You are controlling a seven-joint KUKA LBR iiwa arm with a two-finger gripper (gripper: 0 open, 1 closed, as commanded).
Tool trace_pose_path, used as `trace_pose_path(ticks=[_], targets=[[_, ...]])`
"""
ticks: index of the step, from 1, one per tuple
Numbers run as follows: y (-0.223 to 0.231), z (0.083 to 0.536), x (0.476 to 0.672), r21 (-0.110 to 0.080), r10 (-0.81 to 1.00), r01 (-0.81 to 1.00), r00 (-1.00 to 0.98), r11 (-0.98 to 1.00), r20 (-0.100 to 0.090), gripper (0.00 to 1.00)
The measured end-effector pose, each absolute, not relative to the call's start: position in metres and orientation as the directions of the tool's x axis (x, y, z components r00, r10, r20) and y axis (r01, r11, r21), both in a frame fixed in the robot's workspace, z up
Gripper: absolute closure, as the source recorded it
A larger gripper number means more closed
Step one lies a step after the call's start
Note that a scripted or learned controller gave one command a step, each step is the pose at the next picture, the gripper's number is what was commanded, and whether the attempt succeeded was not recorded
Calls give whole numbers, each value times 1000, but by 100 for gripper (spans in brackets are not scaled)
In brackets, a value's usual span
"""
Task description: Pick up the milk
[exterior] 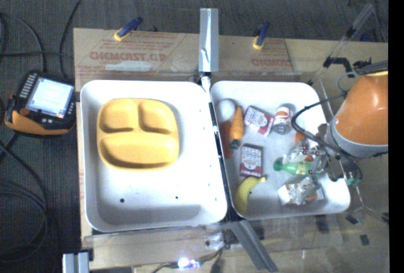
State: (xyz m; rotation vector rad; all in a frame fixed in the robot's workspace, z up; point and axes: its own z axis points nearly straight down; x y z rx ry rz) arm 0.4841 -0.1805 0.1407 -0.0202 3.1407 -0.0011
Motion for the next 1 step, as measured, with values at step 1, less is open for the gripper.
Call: trace_pose_path(ticks=[1], targets=[[-210, 110, 547, -3, -93, -93, -995, 996, -20, 0]])
